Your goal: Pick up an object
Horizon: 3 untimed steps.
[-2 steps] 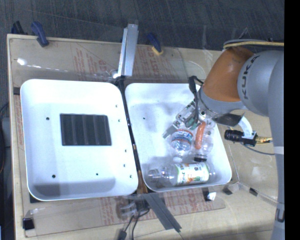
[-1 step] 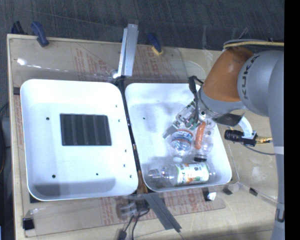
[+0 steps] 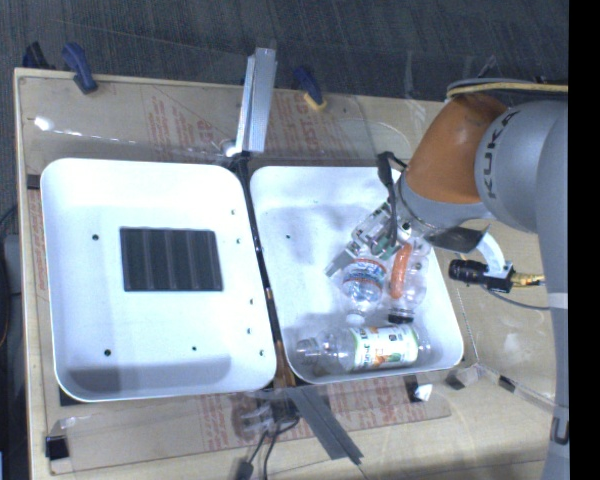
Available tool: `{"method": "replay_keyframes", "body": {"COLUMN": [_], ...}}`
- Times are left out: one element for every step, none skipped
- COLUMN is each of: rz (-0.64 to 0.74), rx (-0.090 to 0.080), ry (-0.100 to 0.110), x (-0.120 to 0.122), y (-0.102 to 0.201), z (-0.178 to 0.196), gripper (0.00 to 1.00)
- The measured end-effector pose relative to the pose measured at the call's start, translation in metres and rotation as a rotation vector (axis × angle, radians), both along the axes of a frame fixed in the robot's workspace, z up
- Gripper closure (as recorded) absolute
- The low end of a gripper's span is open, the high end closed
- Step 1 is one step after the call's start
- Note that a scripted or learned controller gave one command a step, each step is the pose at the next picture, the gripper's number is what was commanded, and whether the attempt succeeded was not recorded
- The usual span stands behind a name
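Observation:
My gripper (image 3: 365, 246) hangs low over the right bin (image 3: 290, 218), near its middle, reaching in from the grey arm with the orange band (image 3: 450, 158). Just below it lies a small clear bottle with a blue label (image 3: 362, 284). An orange, carrot-like piece (image 3: 402, 262) lies right beside the gripper, next to another clear bottle with a dark cap (image 3: 408, 290). Along the bin's front wall rests a larger clear bottle with a green and white label (image 3: 372, 348), lying on its side. Nothing is visibly held.
The left bin (image 3: 80, 348) holds a dark ribbed rectangular pad (image 3: 170, 259). A metal bar (image 3: 255, 98) rises behind the divide between the bins. Blue clamps (image 3: 78, 66) grip the bench's back edge. A cable connector (image 3: 480, 273) sticks out at the arm's side.

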State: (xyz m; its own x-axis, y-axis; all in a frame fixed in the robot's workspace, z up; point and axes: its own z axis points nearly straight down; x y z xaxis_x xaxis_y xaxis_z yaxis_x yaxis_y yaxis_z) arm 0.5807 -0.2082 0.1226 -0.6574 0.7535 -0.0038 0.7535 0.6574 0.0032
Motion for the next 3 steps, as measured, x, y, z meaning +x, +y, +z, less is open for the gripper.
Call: {"method": "replay_keyframes", "body": {"rz": [0.093, -0.157, -0.019], "rx": [-0.001, 0.006, 0.000], "ry": [-0.002, 0.007, 0.005], "x": [-0.040, -0.061, -0.016], "y": [0.000, 0.001, 0.004], "z": [-0.010, 0.000, 0.029], "gripper": [0.00, 0.00, 0.00]}}
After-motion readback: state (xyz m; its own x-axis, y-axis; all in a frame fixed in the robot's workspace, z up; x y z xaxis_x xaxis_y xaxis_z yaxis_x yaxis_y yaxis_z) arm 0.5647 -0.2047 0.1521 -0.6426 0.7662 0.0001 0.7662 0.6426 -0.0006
